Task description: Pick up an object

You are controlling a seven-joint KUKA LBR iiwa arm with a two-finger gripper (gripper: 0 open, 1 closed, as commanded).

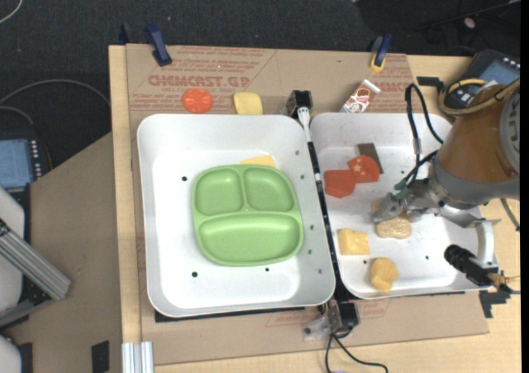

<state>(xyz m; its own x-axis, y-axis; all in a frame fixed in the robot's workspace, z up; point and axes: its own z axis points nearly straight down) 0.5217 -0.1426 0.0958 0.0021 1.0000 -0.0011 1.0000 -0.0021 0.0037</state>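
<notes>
Low in the right white bin (430, 127), near its front right corner, the two-finger gripper (387, 212) touches a flat tan cookie-shaped piece (393, 229), its grip unreadable, so a shallow pinch could skid off and nudge the yellow block (354, 241) beside it.

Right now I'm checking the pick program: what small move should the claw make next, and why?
Probably a short straight descent, then a close. The claw sits in the right bin right over the tan cookie-like piece, which lies apart from the red pieces and yellow chunks.
</notes>
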